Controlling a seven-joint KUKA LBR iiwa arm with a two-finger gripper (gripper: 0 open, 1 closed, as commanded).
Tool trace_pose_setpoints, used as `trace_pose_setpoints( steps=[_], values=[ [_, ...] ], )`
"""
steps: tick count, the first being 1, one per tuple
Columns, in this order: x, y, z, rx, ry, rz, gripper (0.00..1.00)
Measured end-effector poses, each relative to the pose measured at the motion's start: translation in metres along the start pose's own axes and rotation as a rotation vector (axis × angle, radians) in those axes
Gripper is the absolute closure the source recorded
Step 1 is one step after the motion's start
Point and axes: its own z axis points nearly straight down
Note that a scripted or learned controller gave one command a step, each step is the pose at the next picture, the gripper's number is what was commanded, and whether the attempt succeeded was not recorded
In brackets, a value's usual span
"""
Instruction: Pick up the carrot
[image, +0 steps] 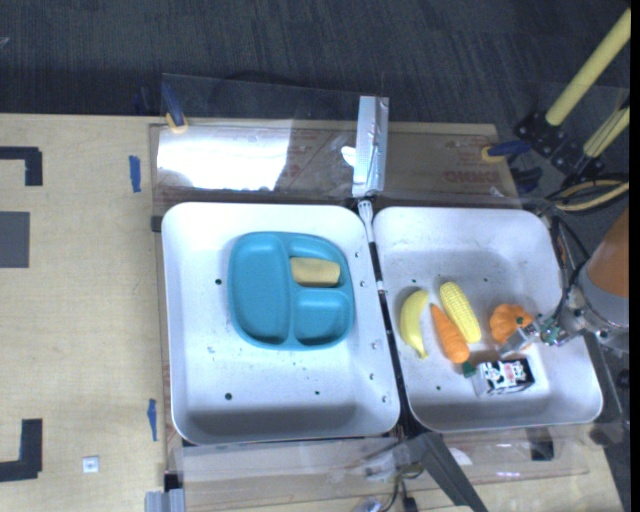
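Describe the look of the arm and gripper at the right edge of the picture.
Little of the arm is in frame: a rounded orange band above a grey section at the right edge. Below it sits the gripper, a small dark and metallic assembly with greenish and reddish specks, over the right bin. Its fingers are too small and blurred to make out.

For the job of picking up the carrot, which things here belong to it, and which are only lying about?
Belong to the job:
- carrot, in the right bin, between the banana and the corn
- claw, at the bin's right side

Lying about:
- banana
- corn
- small orange item
- black-and-white card
- blue divided plate with a yellow piece, in the left bin
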Motion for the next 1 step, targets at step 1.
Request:
trace_pose_setpoints(
  steps=[1],
  values=[
    [-0.0003, 0.001, -0.0097, -0.003, -0.002, 0.001, 1.0]
  ],
)
